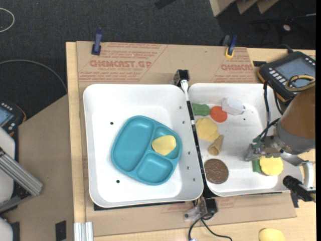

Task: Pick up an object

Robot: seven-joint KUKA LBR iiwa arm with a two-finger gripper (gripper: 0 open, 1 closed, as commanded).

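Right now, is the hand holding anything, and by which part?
Cannot be told. The hand is low in the right bin, against a yellow toy, but the arm hides any hold.

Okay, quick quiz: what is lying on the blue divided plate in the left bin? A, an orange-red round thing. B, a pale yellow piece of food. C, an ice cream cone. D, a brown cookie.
B: a pale yellow piece sits in one compartment of the blue plate; the cookie, cone and orange-red round thing all lie in the right bin.
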